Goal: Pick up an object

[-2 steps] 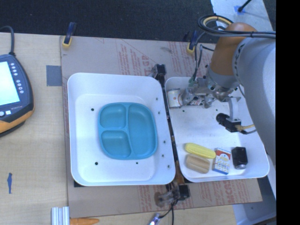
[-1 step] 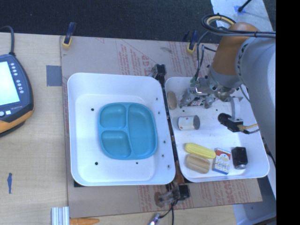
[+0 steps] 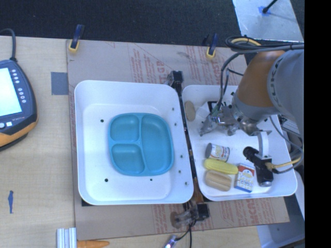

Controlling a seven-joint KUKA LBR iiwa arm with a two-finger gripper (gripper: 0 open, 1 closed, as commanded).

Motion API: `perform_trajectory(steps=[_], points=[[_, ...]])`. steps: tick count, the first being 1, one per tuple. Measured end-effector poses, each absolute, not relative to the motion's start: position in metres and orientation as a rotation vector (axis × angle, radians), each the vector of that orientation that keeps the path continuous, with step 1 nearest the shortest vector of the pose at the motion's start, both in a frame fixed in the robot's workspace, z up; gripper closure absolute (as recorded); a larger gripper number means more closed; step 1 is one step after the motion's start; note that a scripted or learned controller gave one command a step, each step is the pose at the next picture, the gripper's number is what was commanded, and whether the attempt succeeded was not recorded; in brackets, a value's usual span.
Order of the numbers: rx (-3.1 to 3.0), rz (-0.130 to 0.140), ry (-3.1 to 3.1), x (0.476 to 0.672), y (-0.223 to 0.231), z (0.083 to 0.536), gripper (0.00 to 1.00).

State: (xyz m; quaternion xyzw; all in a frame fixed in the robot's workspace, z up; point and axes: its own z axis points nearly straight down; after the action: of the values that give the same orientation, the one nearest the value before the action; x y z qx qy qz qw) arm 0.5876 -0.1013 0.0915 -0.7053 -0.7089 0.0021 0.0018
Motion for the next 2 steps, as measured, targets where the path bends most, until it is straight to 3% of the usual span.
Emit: perform_trajectory(steps=[1, 2], points=[[-2.211, 0.019, -2.210, 0.6443, -0.0967, 0.0920, 0.00], [-2.200, 0.031, -2.197, 0.6505, -0.0989, 0.0913, 0.00]])
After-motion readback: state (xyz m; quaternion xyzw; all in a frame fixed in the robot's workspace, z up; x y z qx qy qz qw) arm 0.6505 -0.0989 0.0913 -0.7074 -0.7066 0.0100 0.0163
